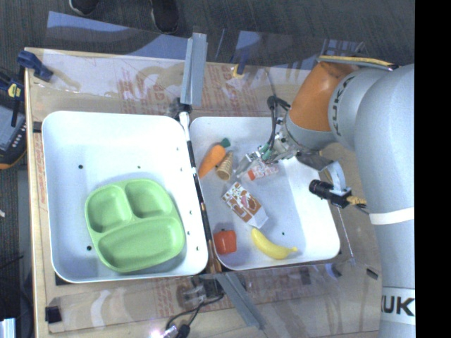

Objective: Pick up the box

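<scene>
The box [242,202], a small flat carton with a white and red-brown print, lies near the middle of the right bin [313,224]. My gripper [262,159] is low in the same bin, up and to the right of the box and a short gap away from it. A small red and white packet [264,171] lies right at the gripper's tip. Whether the gripper touches the packet is unclear.
An orange carrot [211,158] and a tan cone [225,165] lie left of the gripper. A red pepper [225,241] and a yellow banana [273,245] sit by the near wall. The left bin [63,139] holds a green divided plate [135,224].
</scene>
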Tool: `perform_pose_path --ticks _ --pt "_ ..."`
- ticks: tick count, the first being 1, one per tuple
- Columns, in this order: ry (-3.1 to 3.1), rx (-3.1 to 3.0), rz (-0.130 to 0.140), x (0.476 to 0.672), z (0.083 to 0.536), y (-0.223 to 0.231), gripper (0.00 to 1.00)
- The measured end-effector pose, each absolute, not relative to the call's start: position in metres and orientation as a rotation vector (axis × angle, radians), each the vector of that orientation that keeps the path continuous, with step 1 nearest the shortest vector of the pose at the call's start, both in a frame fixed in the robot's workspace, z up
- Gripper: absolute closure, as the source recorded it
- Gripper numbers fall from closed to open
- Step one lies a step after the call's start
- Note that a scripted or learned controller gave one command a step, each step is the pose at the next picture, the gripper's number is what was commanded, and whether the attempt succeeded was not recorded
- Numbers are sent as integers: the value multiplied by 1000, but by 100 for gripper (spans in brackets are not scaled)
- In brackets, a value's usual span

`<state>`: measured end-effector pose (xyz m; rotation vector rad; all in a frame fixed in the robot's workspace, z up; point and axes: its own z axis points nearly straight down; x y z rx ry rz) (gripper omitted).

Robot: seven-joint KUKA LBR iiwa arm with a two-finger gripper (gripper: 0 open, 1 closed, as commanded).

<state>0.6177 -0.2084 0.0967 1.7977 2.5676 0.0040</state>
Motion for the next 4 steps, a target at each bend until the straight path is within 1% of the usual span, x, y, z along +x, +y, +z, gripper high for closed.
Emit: perform_pose_path --ticks 1,2,3,4 --pt "2567 1788 3 620 109 -209 100" --pt "2669 1656 0 620 208 -152 100" --pt "2669 1657 -1 619 207 -152 0" --pt "2606 1753 0 622 99 -203 0"
